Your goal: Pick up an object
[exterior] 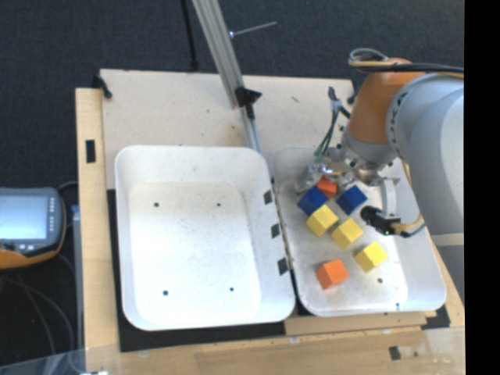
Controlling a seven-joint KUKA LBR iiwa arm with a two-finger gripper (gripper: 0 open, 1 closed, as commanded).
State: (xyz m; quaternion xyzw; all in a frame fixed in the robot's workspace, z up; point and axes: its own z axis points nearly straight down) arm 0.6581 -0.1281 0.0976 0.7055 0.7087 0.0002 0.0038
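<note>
Nearest us, an orange cube (pixel 333 273) is sitting alone in the right bin (pixel 414 291); we are judging it light, rigid, graspable across flat sides. We cannot tell the pincer's (pixel 328 180) state.

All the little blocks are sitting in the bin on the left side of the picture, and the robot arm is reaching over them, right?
Not quite. The blocks, like the blue block, the yellow block and the orange block, sit in the right bin, not the left bin. The camera view shows this. The robot arm does reach over them.
</note>
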